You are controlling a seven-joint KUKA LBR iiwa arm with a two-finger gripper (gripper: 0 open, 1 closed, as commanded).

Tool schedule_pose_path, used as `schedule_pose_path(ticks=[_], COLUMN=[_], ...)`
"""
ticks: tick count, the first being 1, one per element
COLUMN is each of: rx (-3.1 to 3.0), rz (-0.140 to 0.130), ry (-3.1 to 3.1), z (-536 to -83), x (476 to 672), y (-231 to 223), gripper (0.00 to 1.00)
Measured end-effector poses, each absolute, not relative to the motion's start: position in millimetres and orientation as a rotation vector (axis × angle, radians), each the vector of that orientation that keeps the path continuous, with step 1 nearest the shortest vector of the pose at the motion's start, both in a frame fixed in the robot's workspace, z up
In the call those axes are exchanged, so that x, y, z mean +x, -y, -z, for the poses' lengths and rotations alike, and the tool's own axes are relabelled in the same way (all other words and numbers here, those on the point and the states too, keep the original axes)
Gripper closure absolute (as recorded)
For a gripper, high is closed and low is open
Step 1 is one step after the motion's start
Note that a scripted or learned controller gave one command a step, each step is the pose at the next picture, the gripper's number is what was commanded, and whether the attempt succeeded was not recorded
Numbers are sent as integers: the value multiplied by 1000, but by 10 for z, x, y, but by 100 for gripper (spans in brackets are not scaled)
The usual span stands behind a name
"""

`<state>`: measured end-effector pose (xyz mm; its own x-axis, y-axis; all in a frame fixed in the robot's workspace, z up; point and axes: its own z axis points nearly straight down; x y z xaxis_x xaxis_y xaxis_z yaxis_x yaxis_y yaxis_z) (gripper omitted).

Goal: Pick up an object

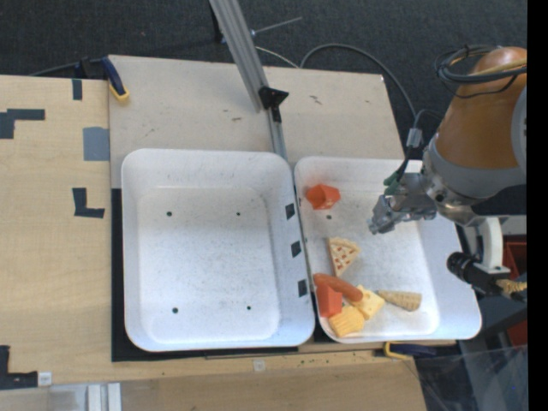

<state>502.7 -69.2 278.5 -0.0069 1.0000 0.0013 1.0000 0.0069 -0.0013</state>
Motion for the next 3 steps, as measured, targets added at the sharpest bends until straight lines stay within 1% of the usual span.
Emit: schedule_pose_path(ticks=[1, 2, 3], rx=[-2214, -2210, -2211], rz=[-2, -3, -2], ry=[2225, 2227, 2228], z=[-2708, -2576, -2544], x=[4952, 4863, 4909], y=[261, -347, -865], gripper=[100, 100, 100])
